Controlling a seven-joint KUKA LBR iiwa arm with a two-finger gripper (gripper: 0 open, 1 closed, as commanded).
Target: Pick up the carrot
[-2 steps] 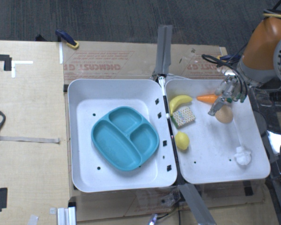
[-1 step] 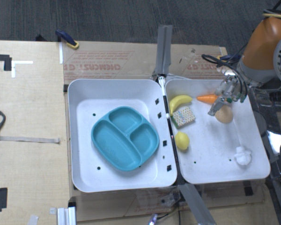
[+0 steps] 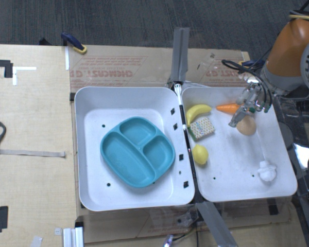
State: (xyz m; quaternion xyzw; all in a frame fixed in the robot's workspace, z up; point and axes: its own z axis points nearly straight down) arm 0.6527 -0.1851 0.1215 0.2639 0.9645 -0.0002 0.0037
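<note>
1. One carrot (image 3: 227, 107) lies just left of the gripper (image 3: 240, 116), beside its fingertips, not between them.
2. Finger spread: cannot tell.
3. Best centre over the carrot's middle before closing.

Carrot (image 3: 227, 107) — right bin (image 3: 278, 189) — beside banana (image 3: 197, 111)

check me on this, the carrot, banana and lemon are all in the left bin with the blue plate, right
Not quite. The camera view shows the carrot, banana and lemon in the right bin. The blue plate alone lies in the left bin. The end effector is by the carrot's thick end.
</note>
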